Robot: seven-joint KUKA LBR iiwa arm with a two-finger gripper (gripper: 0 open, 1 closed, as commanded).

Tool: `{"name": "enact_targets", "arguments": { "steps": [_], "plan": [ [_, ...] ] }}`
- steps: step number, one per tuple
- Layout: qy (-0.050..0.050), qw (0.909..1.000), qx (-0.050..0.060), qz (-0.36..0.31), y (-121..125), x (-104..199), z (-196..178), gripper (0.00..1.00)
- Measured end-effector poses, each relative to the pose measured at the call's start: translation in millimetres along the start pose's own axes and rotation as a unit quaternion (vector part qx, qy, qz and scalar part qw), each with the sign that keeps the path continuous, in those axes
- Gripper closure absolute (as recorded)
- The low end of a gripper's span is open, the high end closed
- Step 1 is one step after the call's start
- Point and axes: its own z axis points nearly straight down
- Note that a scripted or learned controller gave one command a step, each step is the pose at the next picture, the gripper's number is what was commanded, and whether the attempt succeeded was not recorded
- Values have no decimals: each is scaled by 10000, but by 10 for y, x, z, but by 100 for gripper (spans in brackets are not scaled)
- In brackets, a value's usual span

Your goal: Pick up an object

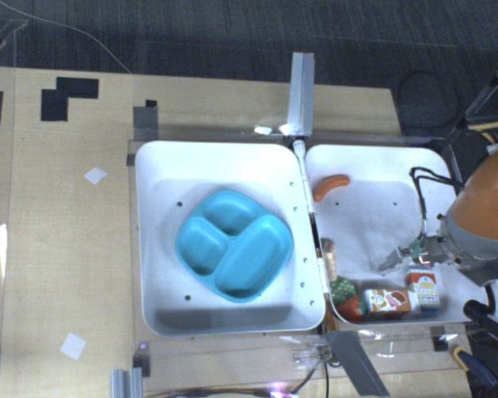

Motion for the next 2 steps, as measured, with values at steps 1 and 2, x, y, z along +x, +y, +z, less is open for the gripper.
{"name": "enact_targets", "arguments": {
  "steps": [1, 2],
  "plan": [
    [-21, 10000, -37, -4, 29, -13, -126, 100],
    [-19, 10000, -34, -4, 28, -13, -126, 0]
  ]
}}
